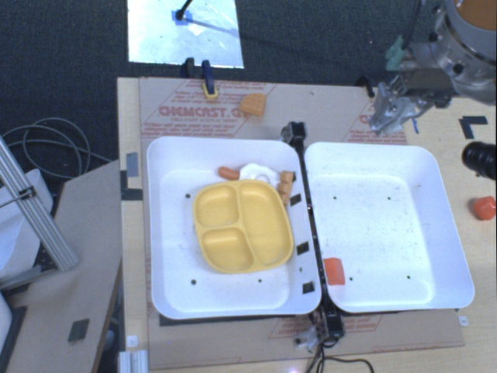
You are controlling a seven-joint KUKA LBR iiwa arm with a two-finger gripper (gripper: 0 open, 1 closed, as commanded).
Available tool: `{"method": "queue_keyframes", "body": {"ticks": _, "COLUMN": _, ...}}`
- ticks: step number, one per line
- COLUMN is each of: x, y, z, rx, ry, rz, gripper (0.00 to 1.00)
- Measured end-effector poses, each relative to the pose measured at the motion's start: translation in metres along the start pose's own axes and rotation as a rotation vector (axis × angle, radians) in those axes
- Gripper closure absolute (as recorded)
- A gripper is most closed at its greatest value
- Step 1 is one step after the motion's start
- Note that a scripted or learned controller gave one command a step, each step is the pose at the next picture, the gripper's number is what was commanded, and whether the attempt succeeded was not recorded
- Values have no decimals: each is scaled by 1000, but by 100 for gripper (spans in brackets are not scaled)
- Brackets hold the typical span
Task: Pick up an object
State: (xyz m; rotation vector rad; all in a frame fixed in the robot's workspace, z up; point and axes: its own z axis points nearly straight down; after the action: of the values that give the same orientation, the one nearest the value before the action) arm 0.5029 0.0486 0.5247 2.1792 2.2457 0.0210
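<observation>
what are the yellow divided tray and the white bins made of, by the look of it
The yellow divided tray looks like moulded plastic with a matte to satin finish: uniform colour, rounded compartment walls, soft highlights. The white bins look like thin formed plastic, smooth and slightly glossy, with rounded corners and a rolled rim; the right one shows dark scuffs.

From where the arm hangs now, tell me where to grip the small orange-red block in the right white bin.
Take the small orange-red block across its two side faces, coming straight down from above. It lies flat near the left wall of the right white bin, so a sideways approach looks blocked there. The gripper hangs beyond the bin's far rim.
</observation>
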Motion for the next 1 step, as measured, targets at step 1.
{"method": "queue_keyframes", "body": {"ticks": 1, "x": 0, "y": 0, "z": 0, "rx": 1, "ry": 0, "rz": -1, "gripper": 0}}
